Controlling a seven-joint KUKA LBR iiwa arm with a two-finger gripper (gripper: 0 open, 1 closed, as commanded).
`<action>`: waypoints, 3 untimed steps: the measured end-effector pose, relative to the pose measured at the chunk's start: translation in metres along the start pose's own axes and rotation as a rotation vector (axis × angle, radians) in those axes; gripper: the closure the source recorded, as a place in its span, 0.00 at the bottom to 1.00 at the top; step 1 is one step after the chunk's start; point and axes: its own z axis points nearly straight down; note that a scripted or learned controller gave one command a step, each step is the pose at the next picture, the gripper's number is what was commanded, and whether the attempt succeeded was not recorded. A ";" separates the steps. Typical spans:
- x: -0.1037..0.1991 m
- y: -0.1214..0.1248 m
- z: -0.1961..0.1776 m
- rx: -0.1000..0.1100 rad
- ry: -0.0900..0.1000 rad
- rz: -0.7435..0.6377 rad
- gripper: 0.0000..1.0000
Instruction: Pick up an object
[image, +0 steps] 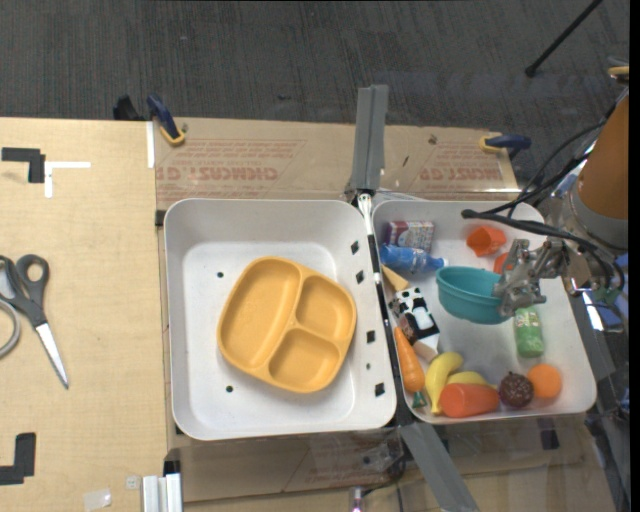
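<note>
bench (80, 400): pale wood. scissors (35, 305), grey handles, lie flat at the bench end farthest from the tool (520, 275), blades closed. black tape marks (25, 162) and a white tape strip (70, 167) are also well apart from the tool, on that same far end. printed cardboard sheet (260, 160) lies behind the tool's level, held by one blue clamp (165, 118) far from the tool and a second blue clamp (510, 143) near it. dark carpet floor (250, 50) beyond.

Orange-banded arm (610, 165), metal gripper (520, 283)
</note>
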 end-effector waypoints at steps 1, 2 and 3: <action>-0.036 0.000 0.119 0.000 0.002 -0.138 0.00; -0.118 0.028 0.156 0.002 0.017 -0.100 0.00; -0.115 0.026 0.149 0.003 0.027 -0.101 1.00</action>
